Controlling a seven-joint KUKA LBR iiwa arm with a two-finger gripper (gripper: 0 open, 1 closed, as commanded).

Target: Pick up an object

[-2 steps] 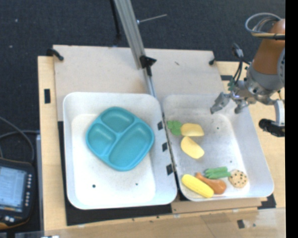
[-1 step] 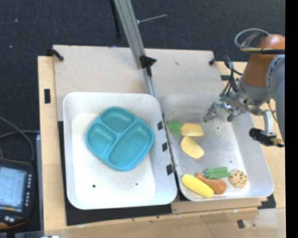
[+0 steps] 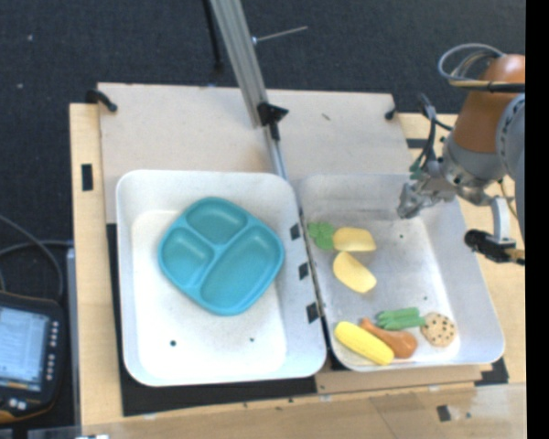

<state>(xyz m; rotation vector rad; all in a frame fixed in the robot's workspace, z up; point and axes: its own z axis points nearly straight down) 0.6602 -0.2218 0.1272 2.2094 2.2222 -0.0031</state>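
The right bin holds several toy foods. Two pale yellow pieces lie near its left wall, beside a small green piece. Along the front lie a yellow corn-like piece, an orange carrot with a green top and a round cookie. My gripper hangs over the bin's back right part, well apart from all the foods. Nothing shows between its fingers.
The left bin carries a teal divided plate. A grey metal post slants up from the back between the bins. Black clips sit along the divide. A screen device lies at the far left.
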